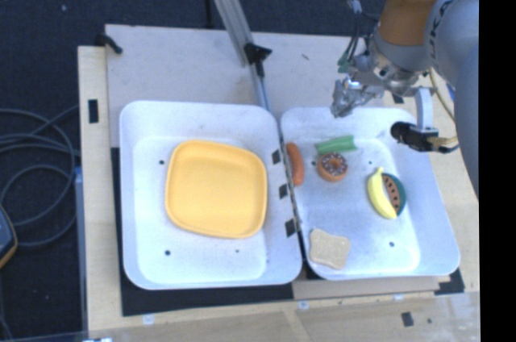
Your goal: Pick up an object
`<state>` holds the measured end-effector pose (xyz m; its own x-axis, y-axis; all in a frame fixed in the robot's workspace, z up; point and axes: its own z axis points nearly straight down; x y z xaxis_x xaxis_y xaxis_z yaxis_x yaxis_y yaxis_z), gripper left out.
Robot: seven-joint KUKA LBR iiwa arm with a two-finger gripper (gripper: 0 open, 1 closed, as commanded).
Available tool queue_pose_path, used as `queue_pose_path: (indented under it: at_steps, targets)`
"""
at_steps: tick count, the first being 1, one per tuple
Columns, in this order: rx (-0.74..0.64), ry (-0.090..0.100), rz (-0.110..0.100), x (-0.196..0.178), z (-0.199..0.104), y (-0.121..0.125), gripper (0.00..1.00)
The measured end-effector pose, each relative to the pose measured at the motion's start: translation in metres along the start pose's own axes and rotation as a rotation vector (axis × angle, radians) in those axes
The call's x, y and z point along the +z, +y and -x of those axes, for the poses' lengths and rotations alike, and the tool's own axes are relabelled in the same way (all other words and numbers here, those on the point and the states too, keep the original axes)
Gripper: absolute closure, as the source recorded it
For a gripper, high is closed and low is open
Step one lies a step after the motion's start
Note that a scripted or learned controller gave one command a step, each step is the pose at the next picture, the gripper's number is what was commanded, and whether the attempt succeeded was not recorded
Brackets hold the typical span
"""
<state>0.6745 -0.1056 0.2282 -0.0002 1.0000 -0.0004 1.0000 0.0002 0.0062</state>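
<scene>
grey metal and an orange band mark the arm (pixel 427 10) reaching in from the right, its two-finger gripper (pixel 345 102) poised above the far rim of the right-hand shallow white plastic bin (pixel 435 252); whether it is parted or closed cannot be told, and nothing is seen in its grasp. beneath lie a slim green stick (pixel 335 144), a round brown doughnut-like disc (pixel 331 166), an orange sausage-shaped piece (pixel 295 163) along the left wall, a yellow curved banana-like piece (pixel 377 195) touching a watermelon-patterned slice (pixel 393 190), and a beige toast-shaped slab (pixel 329 248). the left-hand white bin (pixel 137 252) carries a smooth yellow square plate with rounded corners (pixel 216 189).
</scene>
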Motion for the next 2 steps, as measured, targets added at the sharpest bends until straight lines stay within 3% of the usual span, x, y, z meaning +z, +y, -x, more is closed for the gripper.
queue_pose_path:
  at_steps: [1,2]
  targets:
    - [0.000,0.000,-0.001,-0.052,0.001,0.001,1.00]
    - [-0.002,0.001,-0.006,-0.042,-0.042,-0.016,1.00]
